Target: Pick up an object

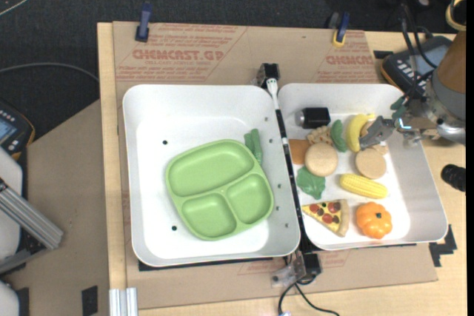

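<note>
From the overhead camera the gripper (pixel 379 131) hangs low over the right bin (pixel 422 189) near the tabletop's right edge, right by the toy banana (pixel 358 129) and a round cracker (pixel 371 163), nothing visibly pinched, can't tell its state. The banana looks like light, stiff, slick plastic, so I'd pinch across its middle

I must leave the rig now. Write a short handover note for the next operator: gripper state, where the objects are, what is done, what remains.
Gripper: over the right bin, close above the banana; nothing visibly held.
Right bin: banana, corn cob, pumpkin, pizza slice, round cookie, black block.
Left bin: green divided tray.
Done: arm moved over the toys.
Left: grasp one object and lift it.
</note>
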